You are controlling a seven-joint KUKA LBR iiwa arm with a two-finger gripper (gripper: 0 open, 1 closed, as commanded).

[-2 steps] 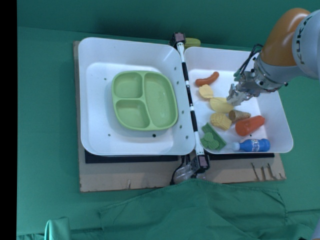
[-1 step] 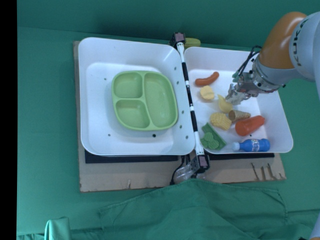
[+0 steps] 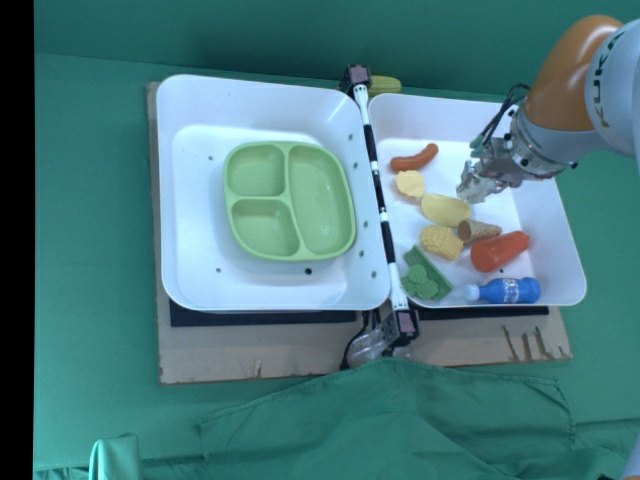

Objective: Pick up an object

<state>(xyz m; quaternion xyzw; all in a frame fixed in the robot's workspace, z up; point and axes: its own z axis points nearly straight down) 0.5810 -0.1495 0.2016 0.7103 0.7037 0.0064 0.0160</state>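
My gripper, finger state indiscernible, hangs just above the yellow potato-shaped toy lying right of the green plate; seemingly light, rigid, smooth plastic, it is best grasped across its narrow middle.

You see a flat green cloth covering the whole bench, evenly lit. A brown cardboard sheet lies on it, with a black mat showing along its near side. Nearest you, a crumpled green fabric bunches up.
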